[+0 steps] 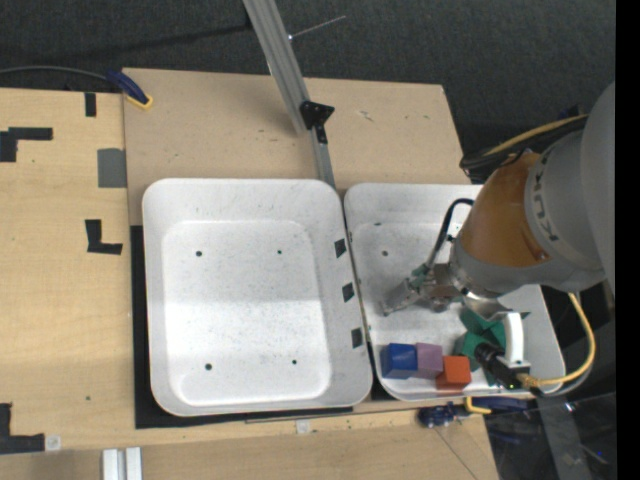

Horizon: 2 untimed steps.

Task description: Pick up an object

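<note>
My gripper [412, 290] hangs low over the middle of the right bin [400, 223], pointing left, with the grey and orange arm reaching in from the right. Nothing shows in its grasp. A blue block [399, 359], a pale purple block [428, 358] and an orange block [455, 371] sit in a row along the bin's front wall, just below the gripper and apart from it. A green object [482, 325] lies beside the wrist, partly hidden by it.
The left bin [240, 293] lies beside the right one, their rims meeting at the centre. A slanted metal rail [285, 58] crosses the bench behind the bins. A blue and yellow clamp [130, 86] sits at the bench's far left corner.
</note>
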Tool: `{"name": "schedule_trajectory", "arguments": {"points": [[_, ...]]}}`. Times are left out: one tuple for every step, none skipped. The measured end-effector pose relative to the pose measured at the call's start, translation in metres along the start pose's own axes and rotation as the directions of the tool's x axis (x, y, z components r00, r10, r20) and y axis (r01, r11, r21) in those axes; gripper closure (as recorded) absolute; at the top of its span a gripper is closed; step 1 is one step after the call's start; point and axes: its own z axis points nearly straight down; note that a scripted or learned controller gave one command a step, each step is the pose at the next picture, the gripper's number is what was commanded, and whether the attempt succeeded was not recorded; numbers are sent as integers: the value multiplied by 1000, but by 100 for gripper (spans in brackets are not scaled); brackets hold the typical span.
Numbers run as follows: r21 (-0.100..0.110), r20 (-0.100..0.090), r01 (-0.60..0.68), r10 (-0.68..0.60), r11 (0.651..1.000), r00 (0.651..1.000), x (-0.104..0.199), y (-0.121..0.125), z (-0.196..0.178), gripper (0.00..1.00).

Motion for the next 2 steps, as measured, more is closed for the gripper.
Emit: {"name": "schedule_trajectory", "arguments": {"points": [[12, -3, -1, 2, 1000, 1000, 1, -4, -7, 100], [6, -2, -2, 2, 1000, 1000, -2, -2, -49, 100]]}}
